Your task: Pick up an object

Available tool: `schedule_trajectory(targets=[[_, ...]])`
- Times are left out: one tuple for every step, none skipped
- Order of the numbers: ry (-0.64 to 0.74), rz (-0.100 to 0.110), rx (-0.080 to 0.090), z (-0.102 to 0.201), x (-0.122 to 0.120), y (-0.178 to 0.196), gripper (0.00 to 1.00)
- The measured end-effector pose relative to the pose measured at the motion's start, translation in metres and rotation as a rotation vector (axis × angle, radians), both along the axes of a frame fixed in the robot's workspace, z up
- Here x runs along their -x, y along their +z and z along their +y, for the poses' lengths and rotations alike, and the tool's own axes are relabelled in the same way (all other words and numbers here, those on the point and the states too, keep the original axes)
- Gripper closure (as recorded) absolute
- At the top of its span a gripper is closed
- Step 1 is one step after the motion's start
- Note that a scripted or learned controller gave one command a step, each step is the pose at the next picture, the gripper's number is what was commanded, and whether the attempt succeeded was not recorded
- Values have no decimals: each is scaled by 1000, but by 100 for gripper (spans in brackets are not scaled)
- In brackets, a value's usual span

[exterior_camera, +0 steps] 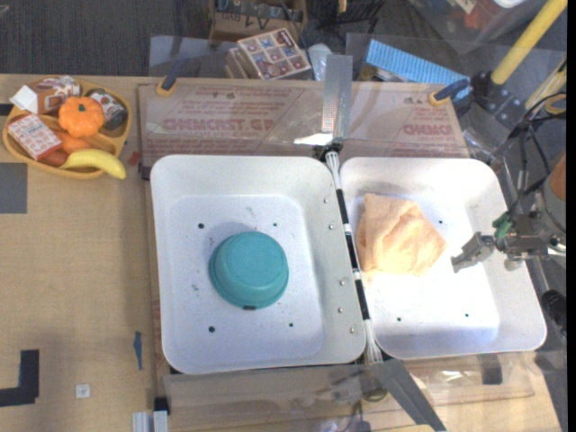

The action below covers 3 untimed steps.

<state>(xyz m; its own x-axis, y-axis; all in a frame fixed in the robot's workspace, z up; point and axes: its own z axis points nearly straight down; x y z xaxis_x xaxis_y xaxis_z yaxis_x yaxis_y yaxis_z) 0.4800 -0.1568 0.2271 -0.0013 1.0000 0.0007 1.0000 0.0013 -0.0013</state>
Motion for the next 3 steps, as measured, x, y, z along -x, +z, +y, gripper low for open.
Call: schedule_trajectory(targets=[[90, 1, 0, 52, -50, -74, 0], [33, -13, 1, 32, -89, -137, 0], [30, -19, 1, 31, -91, -125, 100]])
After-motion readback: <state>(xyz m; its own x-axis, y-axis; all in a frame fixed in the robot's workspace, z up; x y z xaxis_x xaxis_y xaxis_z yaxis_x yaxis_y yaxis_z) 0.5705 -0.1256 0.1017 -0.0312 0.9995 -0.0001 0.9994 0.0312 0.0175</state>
